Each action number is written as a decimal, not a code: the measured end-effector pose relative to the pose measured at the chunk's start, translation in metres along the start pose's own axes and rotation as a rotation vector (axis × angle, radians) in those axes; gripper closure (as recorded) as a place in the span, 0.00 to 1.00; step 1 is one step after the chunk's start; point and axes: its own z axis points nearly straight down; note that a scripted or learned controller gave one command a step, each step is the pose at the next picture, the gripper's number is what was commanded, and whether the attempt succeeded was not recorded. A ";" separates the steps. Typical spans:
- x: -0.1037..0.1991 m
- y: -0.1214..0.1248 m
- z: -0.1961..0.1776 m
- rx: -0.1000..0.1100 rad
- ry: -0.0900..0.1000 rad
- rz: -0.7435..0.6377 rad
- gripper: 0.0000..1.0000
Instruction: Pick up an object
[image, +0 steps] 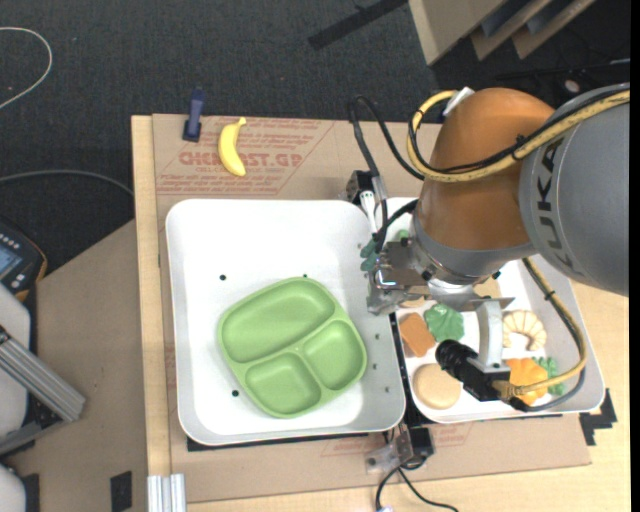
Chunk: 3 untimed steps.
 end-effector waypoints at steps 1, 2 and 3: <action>0.013 -0.010 -0.125 -0.025 0.004 -0.003 1.00; 0.076 -0.010 -0.058 -0.003 0.000 -0.004 1.00; 0.099 -0.011 0.015 -0.002 -0.001 -0.001 1.00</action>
